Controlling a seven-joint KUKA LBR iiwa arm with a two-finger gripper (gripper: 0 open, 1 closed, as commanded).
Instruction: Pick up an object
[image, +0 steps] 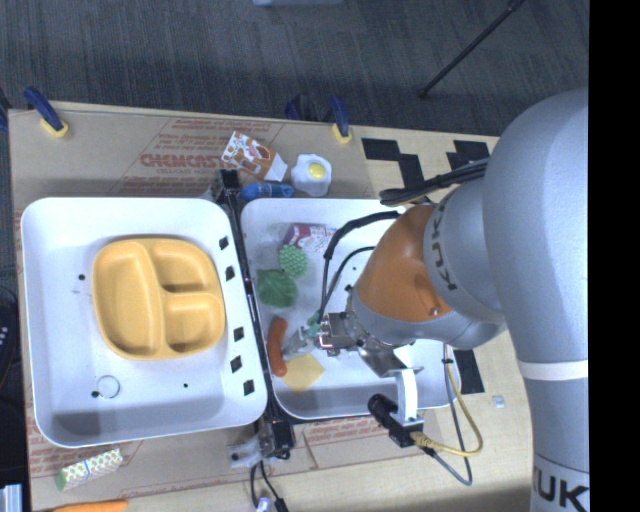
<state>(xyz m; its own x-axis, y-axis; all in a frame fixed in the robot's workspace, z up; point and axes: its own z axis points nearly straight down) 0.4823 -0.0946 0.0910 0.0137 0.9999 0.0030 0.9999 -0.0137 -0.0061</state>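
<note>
Dark carpet runs behind my bench (180, 140), which is covered in brown printed cardboard, with blue clamps (45, 110) at its far edge. Two white bins sit side by side on it. I see the left bin (50, 260) carrying a yellow divided tray (158, 295) near its middle, and a small clear ring (107, 386) lies toward its near-left corner.

The right bin (262, 222) has the clutter I care about. A green knobbly ball (293, 259) sits just beyond a darker green leafy piece (278, 289), with a printed packet (312, 236) behind them toward the far wall. An orange sausage-shaped toy (276, 343) lies along the left wall, and a yellow wedge (305, 372) rests just beside its near end.

My arm (520, 230) comes in from the right, its orange band (400, 270) hanging over the bin. The gripper (318, 336) is low over the bin floor, close to the sausage toy and just beyond the yellow wedge. I cannot tell how it is set, since it is small and blurred here, and I see nothing clearly held.

Outside the bins, on the far side, lie a small printed box (243, 153), a blue object (266, 190) and a white cup with yellow inside (313, 174). A patterned wrapper (92, 467) lies by the near-left corner.
</note>
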